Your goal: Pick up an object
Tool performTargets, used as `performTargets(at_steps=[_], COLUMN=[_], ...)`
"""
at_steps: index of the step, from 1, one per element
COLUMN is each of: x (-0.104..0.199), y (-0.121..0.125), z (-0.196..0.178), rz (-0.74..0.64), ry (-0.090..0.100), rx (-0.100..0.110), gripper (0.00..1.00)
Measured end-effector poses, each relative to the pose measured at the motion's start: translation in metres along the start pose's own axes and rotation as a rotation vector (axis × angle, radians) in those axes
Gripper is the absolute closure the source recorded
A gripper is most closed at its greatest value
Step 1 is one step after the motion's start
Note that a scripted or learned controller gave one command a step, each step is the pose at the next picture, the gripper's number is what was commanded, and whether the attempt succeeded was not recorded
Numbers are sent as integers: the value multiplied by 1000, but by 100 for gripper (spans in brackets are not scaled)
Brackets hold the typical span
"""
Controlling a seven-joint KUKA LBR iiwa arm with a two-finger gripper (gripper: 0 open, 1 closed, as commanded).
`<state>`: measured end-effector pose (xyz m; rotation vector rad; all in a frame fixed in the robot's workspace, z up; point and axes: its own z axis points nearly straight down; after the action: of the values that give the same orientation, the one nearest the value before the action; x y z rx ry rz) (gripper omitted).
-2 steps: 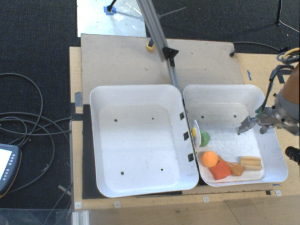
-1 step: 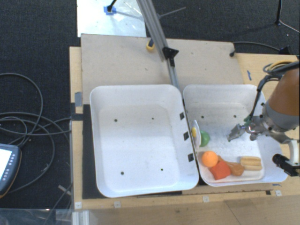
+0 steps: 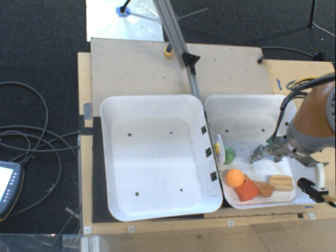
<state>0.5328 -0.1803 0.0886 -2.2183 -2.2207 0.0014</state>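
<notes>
1. The bench [image 3: 131, 72] carried two shallow white bins side by side: the left bin [image 3: 157, 159] and the right bin [image 3: 241, 114]
2. The arm [image 3: 315, 117], grey with an orange band, reached in from the right and hung over the right bin's right half
3. The gripper [image 3: 261, 153] was low over the right bin's floor, pointing toward the bin's middle; whether it was open or closed could not be told, and nothing could be seen held in it
4. The objects lay clustered along the near edge of the right bin, apart from the gripper
5. A green ball [image 3: 229, 154] sat against the bin's left wall, next to a small white and yellow piece [image 3: 218, 147] that leaned on that wall
6. An orange ball [image 3: 235, 178] lay just nearer the camera than the green one
7. A red block [image 3: 247, 191] touched the orange ball on its near right side
8. A brown piece [image 3: 264, 188] lay just right of the red block, and a tan bread-like roll [image 3: 281, 182] lay beside it, closest to the arm
9. A slanted grey pole [image 3: 173, 28] crossed the far part of the bench, and cables [image 3: 26, 135] lay on the dark floor to the left
</notes>
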Motion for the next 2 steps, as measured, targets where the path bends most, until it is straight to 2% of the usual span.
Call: performTargets(at_steps=[1, 2], x=[-1, -5], y=[1, 1], z=[-13, -57], rz=[0, -1], ry=[-2, -3], rx=[-6, -8], gripper=[100, 100])
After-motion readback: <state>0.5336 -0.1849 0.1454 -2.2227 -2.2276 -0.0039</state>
